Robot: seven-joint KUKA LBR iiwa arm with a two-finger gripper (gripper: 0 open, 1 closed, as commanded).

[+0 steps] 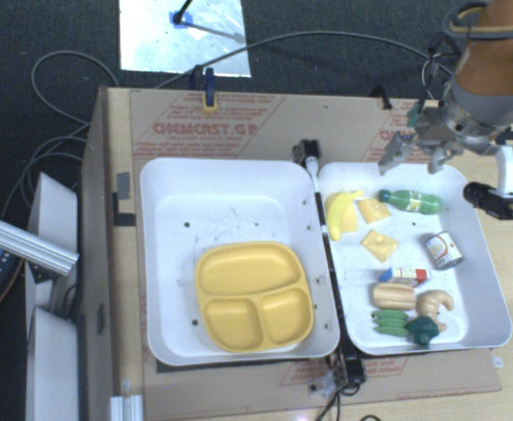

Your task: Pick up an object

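My gripper [414,156] hangs over the far edge of the right bin [488,274], open, with nothing between its fingers. Just below it lies a green bottle [411,202]. Left of the bottle are a yellow banana [341,211] and a yellow cheese wedge [373,210]; a second cheese wedge [379,245] lies lower. A small can [444,250] rests near the bin's right side. Toward the front sit a red-and-white pack [404,275], a bread roll [393,296], a tan croissant-like piece [436,303] and green vegetables [407,325].
The left bin [173,200] holds a yellow divided plate [253,296]. A black divider clip [308,153] stands between the bins at the far edge. Cardboard [238,117] underlies both bins. Cables trail across the dark floor behind.
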